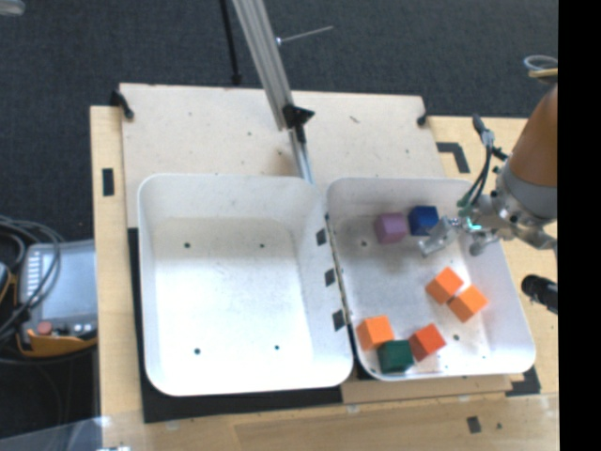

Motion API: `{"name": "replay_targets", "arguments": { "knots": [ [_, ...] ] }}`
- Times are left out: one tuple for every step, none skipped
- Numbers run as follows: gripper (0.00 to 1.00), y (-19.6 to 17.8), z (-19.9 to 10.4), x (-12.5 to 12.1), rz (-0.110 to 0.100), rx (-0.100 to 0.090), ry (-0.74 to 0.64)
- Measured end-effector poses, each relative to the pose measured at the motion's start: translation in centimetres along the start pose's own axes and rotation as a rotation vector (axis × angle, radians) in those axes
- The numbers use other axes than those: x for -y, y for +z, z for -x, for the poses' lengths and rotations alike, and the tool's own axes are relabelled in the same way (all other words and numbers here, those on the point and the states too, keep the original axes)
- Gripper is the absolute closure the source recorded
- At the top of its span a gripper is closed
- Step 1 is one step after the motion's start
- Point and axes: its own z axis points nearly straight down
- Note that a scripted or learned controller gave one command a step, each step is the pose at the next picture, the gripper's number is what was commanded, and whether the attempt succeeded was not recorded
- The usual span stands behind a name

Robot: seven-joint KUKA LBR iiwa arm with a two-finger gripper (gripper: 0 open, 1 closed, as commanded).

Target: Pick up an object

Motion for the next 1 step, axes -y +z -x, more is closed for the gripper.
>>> {"name": "replay_targets", "arguments": {
  "knots": [
    [0.0, -0.24, -0.01, -0.1, 0.005, 0.001, 0.0]
  ]
}}
